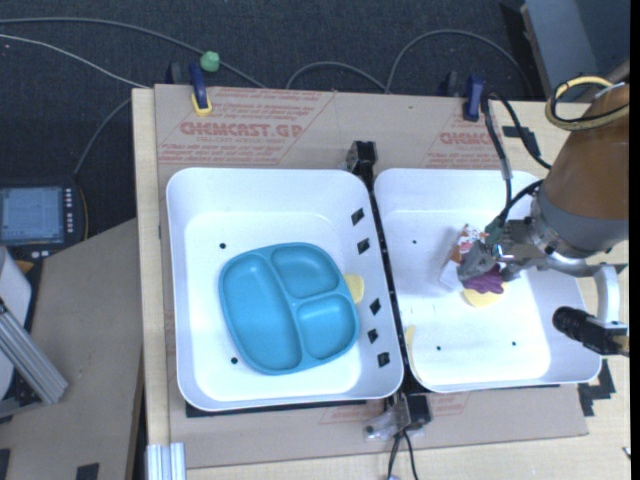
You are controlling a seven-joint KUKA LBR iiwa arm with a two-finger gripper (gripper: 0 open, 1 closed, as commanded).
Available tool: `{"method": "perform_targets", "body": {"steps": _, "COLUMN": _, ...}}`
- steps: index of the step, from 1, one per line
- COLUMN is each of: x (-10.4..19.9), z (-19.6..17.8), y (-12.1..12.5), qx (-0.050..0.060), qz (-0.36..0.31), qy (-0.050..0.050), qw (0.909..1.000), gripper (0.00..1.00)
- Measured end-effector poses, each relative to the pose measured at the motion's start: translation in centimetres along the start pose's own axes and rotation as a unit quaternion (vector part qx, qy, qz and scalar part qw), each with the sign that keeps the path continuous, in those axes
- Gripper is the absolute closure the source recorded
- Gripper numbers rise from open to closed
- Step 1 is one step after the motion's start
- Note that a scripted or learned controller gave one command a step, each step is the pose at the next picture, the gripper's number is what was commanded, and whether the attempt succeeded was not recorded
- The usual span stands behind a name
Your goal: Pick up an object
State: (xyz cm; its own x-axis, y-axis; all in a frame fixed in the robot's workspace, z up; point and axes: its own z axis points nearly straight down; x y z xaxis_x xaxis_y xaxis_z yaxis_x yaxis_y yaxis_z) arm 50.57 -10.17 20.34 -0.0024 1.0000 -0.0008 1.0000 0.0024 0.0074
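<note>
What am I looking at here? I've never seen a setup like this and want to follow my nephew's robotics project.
One camera looks down at a slant on a bench. The grey and orange machine at the right is a robot arm; its pincer hangs low in the right white bin, among a small cluster of objects, one purple and one yellow. Whether it grips anything can't be told. The left white bin holds a blue divided tray with something small and yellow at its edge.
</note>
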Motion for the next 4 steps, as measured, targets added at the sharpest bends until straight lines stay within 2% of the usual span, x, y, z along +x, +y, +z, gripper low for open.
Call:
{"method": "perform_targets", "body": {"steps": 1, "x": 0.0, "z": -4.9, "y": 0.2, "qx": 0.0, "qz": 0.0, "qy": 0.0, "qw": 1.0, "gripper": 1.0}}
{"method": "perform_targets", "body": {"steps": 3, "x": 11.2, "z": -5.4, "y": 1.9, "qx": 0.003, "qz": -0.003, "qy": 0.002, "qw": 1.0, "gripper": 1.0}}
{"method": "perform_targets", "body": {"steps": 4, "x": 15.3, "z": -3.9, "y": 3.3, "qx": 0.004, "qz": -0.001, "qy": 0.001, "qw": 1.0, "gripper": 1.0}}
